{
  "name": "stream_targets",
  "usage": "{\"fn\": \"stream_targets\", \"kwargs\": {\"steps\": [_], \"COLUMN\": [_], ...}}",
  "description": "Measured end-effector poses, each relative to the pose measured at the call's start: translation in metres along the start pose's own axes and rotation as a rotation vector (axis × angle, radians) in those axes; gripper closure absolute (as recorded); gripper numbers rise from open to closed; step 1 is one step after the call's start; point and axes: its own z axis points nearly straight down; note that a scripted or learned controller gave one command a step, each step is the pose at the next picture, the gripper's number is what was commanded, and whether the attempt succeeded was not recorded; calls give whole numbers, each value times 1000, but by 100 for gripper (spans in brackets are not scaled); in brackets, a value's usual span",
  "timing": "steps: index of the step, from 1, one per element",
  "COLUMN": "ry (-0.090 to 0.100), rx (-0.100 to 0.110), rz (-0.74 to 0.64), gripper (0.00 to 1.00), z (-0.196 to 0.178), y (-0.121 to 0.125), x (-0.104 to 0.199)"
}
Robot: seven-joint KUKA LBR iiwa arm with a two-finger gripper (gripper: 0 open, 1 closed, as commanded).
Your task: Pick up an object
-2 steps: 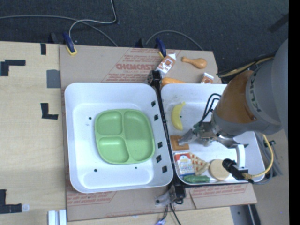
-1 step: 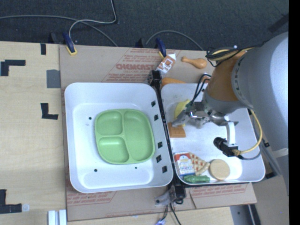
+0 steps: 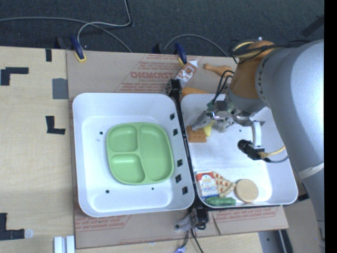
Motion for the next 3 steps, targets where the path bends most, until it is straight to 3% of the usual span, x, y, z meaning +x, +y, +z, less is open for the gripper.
{"fn": "stream_targets", "kwargs": {"steps": [3], "ry": [-5], "rx": [-6], "rz": [2], "gripper": [0], "z": [-1], "y": [-10], "x": [7]}}
